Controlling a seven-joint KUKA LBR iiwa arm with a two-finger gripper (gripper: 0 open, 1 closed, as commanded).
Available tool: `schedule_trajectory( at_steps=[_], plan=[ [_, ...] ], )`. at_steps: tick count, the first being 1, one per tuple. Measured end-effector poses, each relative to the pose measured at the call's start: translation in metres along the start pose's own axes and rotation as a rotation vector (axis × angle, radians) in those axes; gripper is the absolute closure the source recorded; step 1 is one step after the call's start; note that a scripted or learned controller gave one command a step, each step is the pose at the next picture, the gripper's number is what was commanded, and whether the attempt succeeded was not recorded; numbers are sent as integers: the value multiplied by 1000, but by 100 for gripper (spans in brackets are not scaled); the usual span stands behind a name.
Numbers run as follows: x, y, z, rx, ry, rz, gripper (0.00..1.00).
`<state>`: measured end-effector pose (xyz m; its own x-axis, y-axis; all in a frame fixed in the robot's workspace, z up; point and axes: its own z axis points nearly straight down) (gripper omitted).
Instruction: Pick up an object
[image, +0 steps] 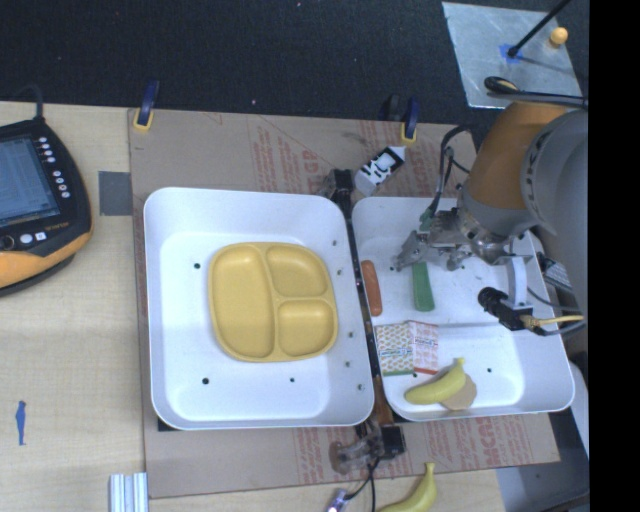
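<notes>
— Where's your gripper (425, 252)?
— Low in the right bin (520, 385), at the top end of the green stick (424, 286).
— Fingers?
— You can't tell whether they're spread or pinching.
— Other objects?
— Hot dog (372, 287), banana (437, 385), printed packet (406, 347).

Two white bins (160, 300), one yellow divided plate (272, 300), two bananas (438, 388), one hot dog (372, 288), one green stick (423, 285), one small packet (406, 348).
</notes>
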<state>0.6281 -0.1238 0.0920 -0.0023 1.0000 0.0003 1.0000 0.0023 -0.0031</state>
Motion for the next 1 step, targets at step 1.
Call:
schedule_trajectory(
  at_steps=[1],
  plan=[
    [0, 0, -10, 2, 1, -1, 100]
  ],
)
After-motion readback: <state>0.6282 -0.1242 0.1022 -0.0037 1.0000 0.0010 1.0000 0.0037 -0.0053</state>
